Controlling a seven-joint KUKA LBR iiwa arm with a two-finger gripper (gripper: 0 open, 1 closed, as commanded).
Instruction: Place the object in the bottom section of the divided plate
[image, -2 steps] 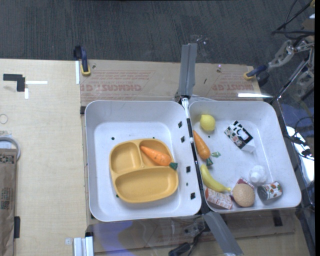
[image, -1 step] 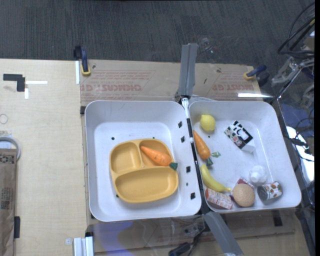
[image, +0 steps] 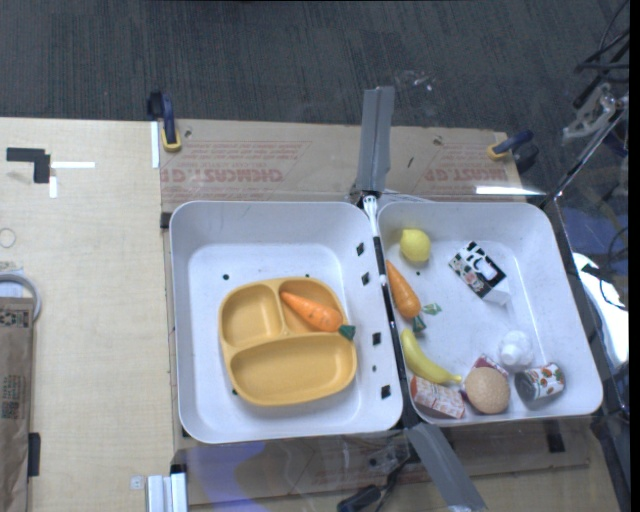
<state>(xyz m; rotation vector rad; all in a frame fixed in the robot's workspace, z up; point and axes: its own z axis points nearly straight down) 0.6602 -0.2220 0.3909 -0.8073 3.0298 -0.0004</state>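
Observation:
A yellow divided plate (image: 240, 385) lies in the left bin (image: 190, 300). An orange toy carrot (image: 312, 311) rests in its upper right section, green tip toward the plate's right rim. The large bottom section (image: 290, 368) holds nothing. In the right bin (image: 555, 260) lie a second carrot (image: 403, 290), a lemon (image: 415, 245), a banana (image: 425, 362), a black and white packet (image: 477, 269), a bread roll (image: 487, 390), a red and white packet (image: 438, 399), a small patterned cup (image: 540, 382) and a white round item (image: 514, 350).
A grey post (image: 375, 140) stands behind the seam between the two bins. Cardboard (image: 300, 160) lies behind the bins. Wooden bench top (image: 80, 300) spreads to the left, with a brown paper item (image: 14, 390) at the left edge.

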